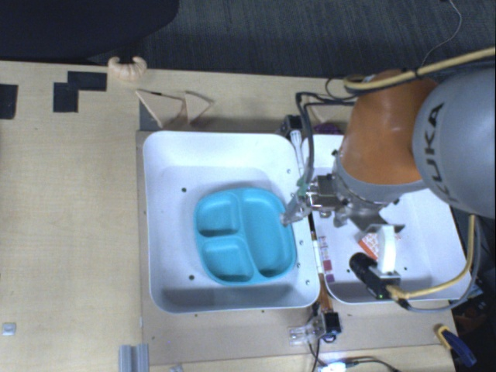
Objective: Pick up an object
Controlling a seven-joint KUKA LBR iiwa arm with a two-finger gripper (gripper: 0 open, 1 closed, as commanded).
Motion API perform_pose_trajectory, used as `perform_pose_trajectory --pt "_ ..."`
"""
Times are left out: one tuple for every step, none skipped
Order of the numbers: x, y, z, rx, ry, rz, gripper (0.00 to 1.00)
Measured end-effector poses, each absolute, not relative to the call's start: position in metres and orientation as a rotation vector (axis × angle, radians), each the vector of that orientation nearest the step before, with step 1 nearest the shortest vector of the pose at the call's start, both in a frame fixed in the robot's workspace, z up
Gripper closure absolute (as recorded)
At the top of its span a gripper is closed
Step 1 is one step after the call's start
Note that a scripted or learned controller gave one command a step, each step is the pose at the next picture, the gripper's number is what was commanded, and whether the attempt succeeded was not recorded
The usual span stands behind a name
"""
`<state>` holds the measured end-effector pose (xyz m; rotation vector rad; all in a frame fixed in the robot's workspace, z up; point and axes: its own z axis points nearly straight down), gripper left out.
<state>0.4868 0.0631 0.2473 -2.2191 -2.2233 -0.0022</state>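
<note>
Turquoise plastic tray (pixel 244 235) with three compartments lies flat in the left white bin (pixel 159 208). It sits from the centre toward the lower right of the bin floor, turned a little off square. There are two smaller wells on its left side and one long well on its right. Its right edge is near the bin's right wall.

Gripper (pixel 295 208) is mid-frame, just by the rim between the two bins, at the tray's upper right corner. From this angle it overlaps the tray's edge, and I can't tell whether it touches or hangs above. I can't tell how wide it is set either, because the metal parts blur together there.

Arm (pixel 434 146) reaches in from the right of the frame. It has a grey shell with an orange band (pixel 384 130) above the wrist, and it covers most of the upper half of the right white bin (pixel 438 242).

In the right bin, a small orange-and-white item (pixel 373 243) lies on the floor just below the wrist. It's probably a packet, but too small to be sure.

Bench (pixel 70 246) is pale wood and takes up the whole left of the frame. Black cut-out shapes (pixel 70 95) sit in the upper left, with a small beige lump (pixel 126 68) at the bench's top edge beside them. Dark carpet (pixel 310 14) runs across the top of the frame. Loose cables (pixel 325 328) lie at bottom centre, below the bins.
</note>
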Motion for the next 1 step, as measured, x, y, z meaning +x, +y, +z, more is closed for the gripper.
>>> perform_pose_trajectory --pt "0.5186 -0.0438 0.1840 -2.221 -2.223 0.000 0.00"
